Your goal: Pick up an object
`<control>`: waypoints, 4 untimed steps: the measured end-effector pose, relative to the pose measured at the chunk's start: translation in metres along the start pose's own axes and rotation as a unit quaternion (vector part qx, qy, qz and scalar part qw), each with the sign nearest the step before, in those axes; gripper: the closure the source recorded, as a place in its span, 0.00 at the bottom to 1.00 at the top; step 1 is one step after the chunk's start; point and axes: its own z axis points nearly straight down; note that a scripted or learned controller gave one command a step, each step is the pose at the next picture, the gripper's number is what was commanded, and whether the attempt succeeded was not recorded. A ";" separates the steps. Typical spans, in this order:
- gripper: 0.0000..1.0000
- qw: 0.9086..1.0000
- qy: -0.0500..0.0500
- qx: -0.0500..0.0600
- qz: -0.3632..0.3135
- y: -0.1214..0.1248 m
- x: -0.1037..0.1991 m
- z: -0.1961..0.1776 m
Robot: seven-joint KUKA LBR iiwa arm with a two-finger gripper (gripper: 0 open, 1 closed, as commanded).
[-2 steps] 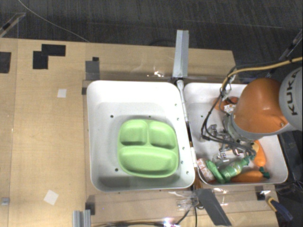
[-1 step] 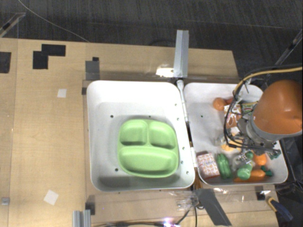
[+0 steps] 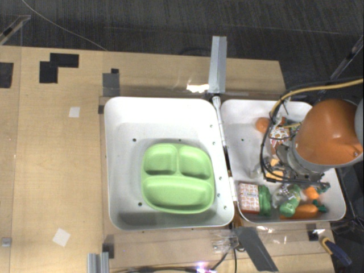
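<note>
The right bin (image 3: 242,124) holds several small toy foods. A small printed box (image 3: 248,197) lies at its front left with a green piece (image 3: 265,199) beside it. An orange carrot (image 3: 307,210) and another green piece (image 3: 288,208) lie along the front wall. An orange item (image 3: 261,124) sits near the back. My gripper (image 3: 288,191) hangs low over the front items, below the orange wrist band (image 3: 330,132); the arm hides its fingers.
The left bin (image 3: 122,124) holds a green divided plate (image 3: 177,177). A grey post (image 3: 218,64) stands behind the wall between the bins. Cables (image 3: 270,147) run down the arm's left side.
</note>
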 end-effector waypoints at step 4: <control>0.00 0.951 0.000 -0.002 -0.310 0.014 -0.029 0.000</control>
